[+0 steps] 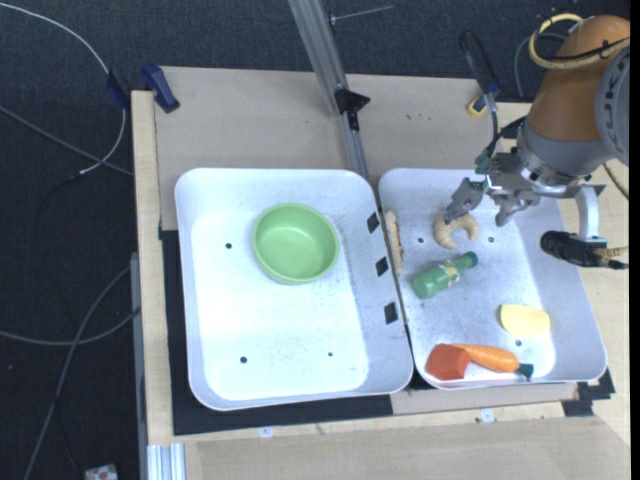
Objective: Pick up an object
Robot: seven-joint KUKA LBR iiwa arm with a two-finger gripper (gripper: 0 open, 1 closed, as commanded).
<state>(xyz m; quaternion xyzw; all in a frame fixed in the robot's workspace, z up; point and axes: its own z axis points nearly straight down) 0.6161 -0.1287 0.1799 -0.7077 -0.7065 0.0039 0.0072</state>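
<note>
My gripper (487,204) hangs over the back of the right bin (570,298), its two fingers spread apart. A curled tan croissant-like piece (455,229) lies just below and left of the left finger, apart from it. A green bottle (440,276) lies on its side in the middle of the bin. Toward the front right is a yellow lemon-like piece (525,320). An orange carrot (490,358) rests on a red piece (447,362) at the front edge. Nothing sits between the fingers.
The left bin (215,298) holds a green bowl (294,242). A tan stick (394,243) lies along the right bin's left wall. A metal pole (322,43) slants up from between the bins. The grey and orange arm (580,88) fills the back right.
</note>
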